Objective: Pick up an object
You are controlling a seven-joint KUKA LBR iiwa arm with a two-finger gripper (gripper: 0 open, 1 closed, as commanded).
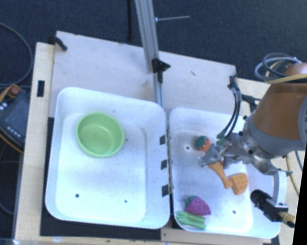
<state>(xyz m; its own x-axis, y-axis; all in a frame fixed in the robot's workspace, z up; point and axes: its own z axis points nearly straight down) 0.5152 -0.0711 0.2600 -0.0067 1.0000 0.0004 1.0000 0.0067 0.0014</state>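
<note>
The arm [281, 109] reached in from the right over the right bin [241, 223], its gripper [212, 156] low beside an orange carrot [221, 174] lying aslant, its long axis running upper-left to lower-right.

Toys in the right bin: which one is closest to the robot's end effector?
The orange carrot-shaped toy is closest, lying right at the end effector. The small red-and-green toy sits a little farther off, and the purple grape-like toy and green toy lie near the front edge.
</note>
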